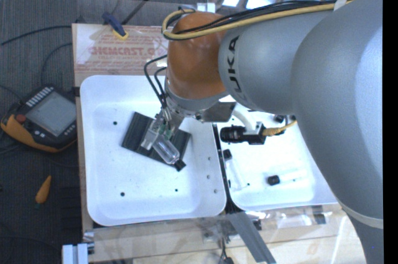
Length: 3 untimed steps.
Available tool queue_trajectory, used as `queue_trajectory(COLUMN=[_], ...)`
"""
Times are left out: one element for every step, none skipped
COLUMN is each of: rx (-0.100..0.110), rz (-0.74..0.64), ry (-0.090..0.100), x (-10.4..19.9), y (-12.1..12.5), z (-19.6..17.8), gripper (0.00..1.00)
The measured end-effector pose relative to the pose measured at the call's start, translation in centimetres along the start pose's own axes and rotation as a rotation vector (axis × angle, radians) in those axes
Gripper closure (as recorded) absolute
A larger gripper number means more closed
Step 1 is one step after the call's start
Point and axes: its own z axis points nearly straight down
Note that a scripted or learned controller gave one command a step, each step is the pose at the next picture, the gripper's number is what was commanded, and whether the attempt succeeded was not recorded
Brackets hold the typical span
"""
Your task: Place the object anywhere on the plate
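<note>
On the bench, the left bin (106, 194) holds a dark plate (138, 132); the end effector (163, 143) (grip state unclear) hovers over it, risking a collision.

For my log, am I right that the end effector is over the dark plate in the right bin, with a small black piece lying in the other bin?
Not quite: the camera view shows the end effector over the plate in the left bin, and the small black piece lies in the right bin.

Glossy white plastic bins (106, 194), smooth matt grey arm (323, 70) w/ shiny orange band (193, 57), matt black plate (134, 132).
</note>
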Motion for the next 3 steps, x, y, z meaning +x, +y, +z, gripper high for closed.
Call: queue_trajectory(rx=[-0.002, -0.003, -0.003], rz=[-0.474, -0.872, -0.827], ry=[-0.005, -0.005, -0.004], x=[-4.7, -7.1, 4.9], y=[2.1, 6.5, 5.6], z=[-17.2, -19.0, -21.2], gripper=[1.00, 1.00, 1.00])
